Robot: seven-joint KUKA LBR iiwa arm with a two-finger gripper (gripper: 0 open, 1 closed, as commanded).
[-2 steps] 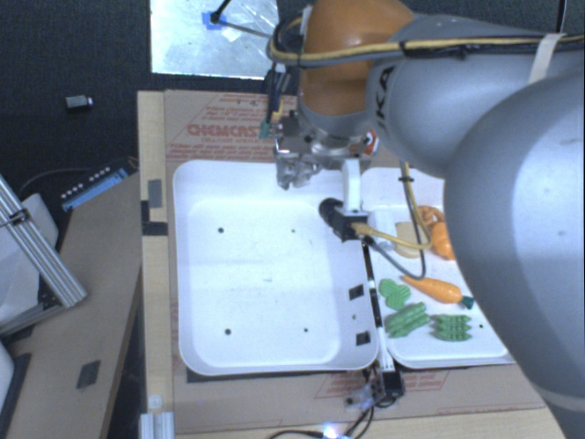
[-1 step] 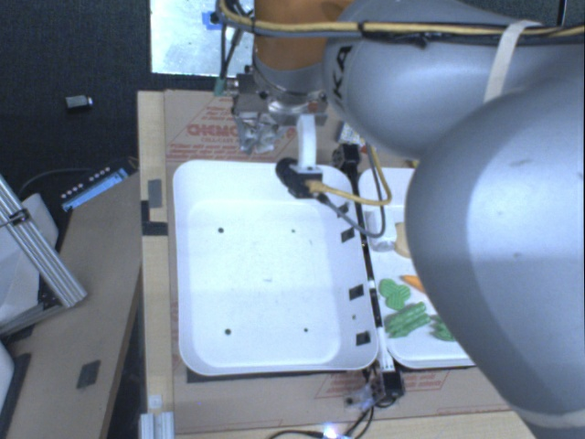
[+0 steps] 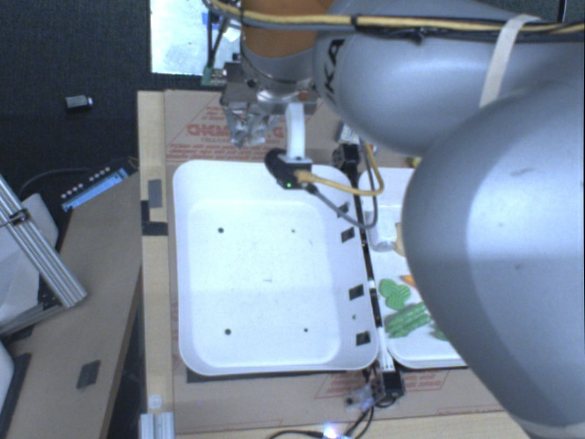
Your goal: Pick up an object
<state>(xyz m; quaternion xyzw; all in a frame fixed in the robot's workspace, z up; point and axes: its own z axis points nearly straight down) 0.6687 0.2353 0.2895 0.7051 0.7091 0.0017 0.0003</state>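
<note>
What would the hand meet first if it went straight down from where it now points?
Probably the cardboard just beyond the left bin's far rim: the hand hangs over that strip, pointing down. Depth is hard to judge from this slant, so it might catch the rim itself.

Single fixed camera above bench [image 3: 110,337], slanted down on both bins [image 3: 265,273].
</note>
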